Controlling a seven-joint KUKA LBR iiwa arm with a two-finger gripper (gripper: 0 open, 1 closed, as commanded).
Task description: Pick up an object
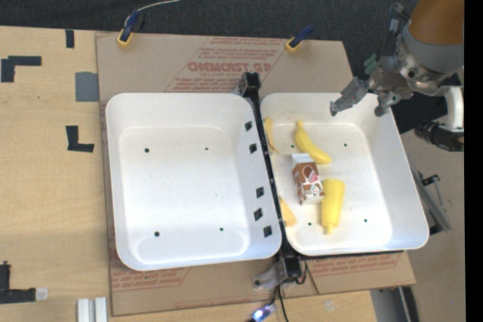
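While the end effector (pixel 364 96) hangs with its fingers spread and nothing between them over the right bin's (pixel 407 185) far edge, the nearest banana (pixel 310 145) lies below-left of it, long axis slanting away toward the carton (pixel 306 180).

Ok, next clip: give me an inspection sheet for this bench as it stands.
Surface: cardboard sheet on the bench, held by two clamps, bearing two white bins.
Job's things: right bin holds a curved banana, a yellow corn-like piece, a brown-and-white carton, and small yellow pieces by the divider.
Clutter: nothing seen in the left bin.
Grippers: gripper hovers above the right bin's far edge, fingers spread, nothing between them.
Cables: one light cable across the dark mat behind.
Surroundings: black tape marks on the bench at left.
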